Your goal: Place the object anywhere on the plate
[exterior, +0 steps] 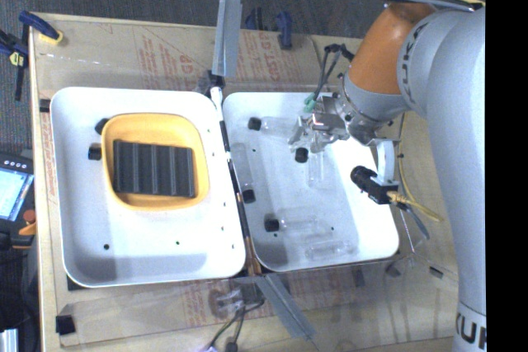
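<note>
While the grey arm with its orange band reaches in from the right, the scene reads thus:

Landmark: right shallow white bin (375, 239).
Gripper (312, 136): over that bin's upper middle; whether it is spread or closed cannot be told.
Object: clear glass-like pieces (318, 237) lying near the bin's lower middle; shape uncertain.
Plate: yellow rounded plate with a dark ribbed centre (155, 165), in the left white bin (82, 251), well apart from the landmark bin's contents.
</note>
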Controlling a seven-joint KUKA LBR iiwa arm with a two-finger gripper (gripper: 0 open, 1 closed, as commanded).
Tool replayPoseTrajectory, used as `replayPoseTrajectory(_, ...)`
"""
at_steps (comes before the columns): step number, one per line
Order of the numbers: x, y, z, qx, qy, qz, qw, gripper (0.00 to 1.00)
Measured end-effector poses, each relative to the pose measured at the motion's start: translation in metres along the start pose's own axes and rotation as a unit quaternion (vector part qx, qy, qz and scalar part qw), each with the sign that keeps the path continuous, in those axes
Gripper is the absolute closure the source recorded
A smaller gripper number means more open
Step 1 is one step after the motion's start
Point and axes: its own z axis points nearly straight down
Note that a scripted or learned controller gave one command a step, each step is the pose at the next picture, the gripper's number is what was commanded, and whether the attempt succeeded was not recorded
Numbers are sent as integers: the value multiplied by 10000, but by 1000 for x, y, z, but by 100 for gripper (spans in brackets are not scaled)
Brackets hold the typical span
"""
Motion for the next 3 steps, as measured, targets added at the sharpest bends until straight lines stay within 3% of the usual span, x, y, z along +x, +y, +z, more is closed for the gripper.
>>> replayPoseTrajectory(1, 75, 9, -50, -7, -5, -558, 9984, 100)
replayPoseTrajectory(2, 118, 34, -1, 12, -6, -1477, 9890, 100)
replayPoseTrajectory(3, 178, 42, -110, -18, -10, -2063, 9785, 100)
